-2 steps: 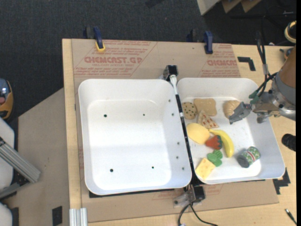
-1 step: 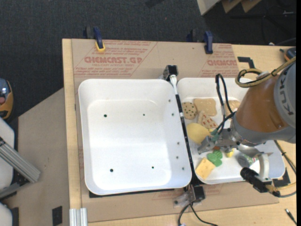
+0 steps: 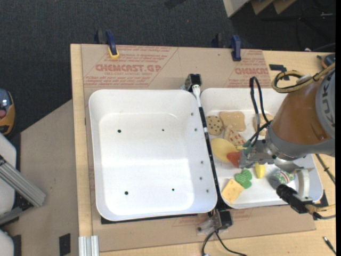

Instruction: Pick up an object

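1. Camera view: the arm [image 3: 303, 116] comes in from the right and hangs low over the right bin [image 3: 314, 188], with the gripper [image 3: 249, 154] down in the toy food pile.
2. Honestly can't tell how the pincer stands; the wrist blocks it and the tip is a blur of metal.
3. Closest candidates are the red piece [image 3: 233, 157] and the yellow lemon-ish thing [image 3: 222, 147], touching or just beside the tip. A green piece [image 3: 244, 178], a cheese wedge [image 3: 232, 190], a cookie [image 3: 214, 124] and a bread slice [image 3: 233, 120] sit near.
4. The left bin [image 3: 144, 153] has nothing to grab.
5. My guess: it's at the grasp step, nothing lifted yet. Next it needs a firm close on one item, then a straight lift.
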Robot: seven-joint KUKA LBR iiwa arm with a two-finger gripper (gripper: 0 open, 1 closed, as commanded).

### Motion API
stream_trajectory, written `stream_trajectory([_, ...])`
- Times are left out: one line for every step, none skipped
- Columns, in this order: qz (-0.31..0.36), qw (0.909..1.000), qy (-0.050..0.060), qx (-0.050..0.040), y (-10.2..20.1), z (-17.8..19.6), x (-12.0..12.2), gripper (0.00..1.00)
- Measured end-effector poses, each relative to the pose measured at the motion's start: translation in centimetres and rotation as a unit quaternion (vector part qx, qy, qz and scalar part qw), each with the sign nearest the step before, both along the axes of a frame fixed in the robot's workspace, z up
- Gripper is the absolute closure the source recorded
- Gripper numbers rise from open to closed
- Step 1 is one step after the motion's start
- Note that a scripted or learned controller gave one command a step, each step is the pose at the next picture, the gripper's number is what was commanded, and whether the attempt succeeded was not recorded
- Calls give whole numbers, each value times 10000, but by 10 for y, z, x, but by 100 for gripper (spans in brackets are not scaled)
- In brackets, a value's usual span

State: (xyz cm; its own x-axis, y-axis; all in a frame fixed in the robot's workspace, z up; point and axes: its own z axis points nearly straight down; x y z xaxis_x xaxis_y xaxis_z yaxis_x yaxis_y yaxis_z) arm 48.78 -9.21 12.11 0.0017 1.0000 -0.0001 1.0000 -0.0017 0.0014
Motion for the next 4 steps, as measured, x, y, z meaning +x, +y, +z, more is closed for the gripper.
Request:
stream_trajectory([-1, 10000, 3, 0, 0, -1, 0, 0])
stream_trajectory([17, 10000, -19, -9, -29, -36, 69, 0])
stream_trajectory([9, 10000, -43, -37, -6, -32, 90, 0])
stream_trajectory([26, 10000, -43, -13, 0, -34, 165, 0])
